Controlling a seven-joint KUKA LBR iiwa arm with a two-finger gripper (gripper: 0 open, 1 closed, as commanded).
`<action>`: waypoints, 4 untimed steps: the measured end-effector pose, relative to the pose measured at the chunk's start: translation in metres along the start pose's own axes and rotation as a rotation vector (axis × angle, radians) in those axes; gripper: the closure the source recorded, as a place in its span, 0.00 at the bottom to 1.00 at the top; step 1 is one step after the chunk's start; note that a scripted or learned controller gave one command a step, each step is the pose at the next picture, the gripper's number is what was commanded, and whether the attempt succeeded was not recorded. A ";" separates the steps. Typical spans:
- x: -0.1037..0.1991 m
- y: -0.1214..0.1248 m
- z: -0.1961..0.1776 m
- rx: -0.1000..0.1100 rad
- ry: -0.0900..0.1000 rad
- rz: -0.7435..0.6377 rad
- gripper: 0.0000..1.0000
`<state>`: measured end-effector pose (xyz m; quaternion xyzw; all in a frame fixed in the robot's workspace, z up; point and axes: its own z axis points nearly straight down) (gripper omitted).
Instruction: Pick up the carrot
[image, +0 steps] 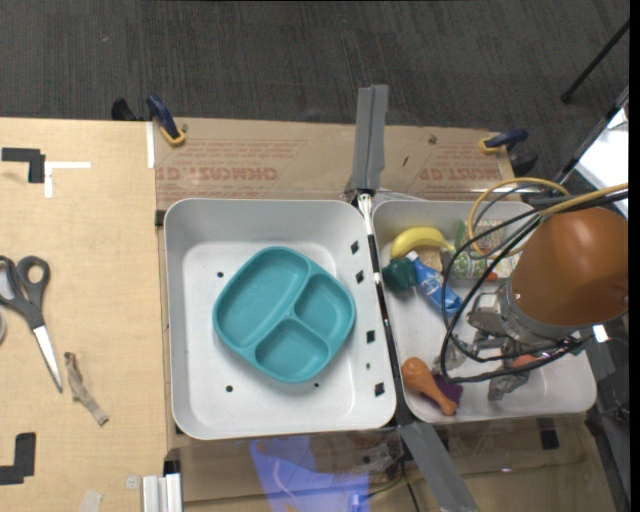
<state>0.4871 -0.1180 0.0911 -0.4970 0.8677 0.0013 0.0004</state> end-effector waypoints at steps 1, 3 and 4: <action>0.052 -0.021 -0.013 0.003 -0.001 -0.206 0.00; 0.080 -0.065 -0.076 0.003 -0.002 -0.360 1.00; 0.071 -0.080 -0.214 0.002 -0.003 -0.679 1.00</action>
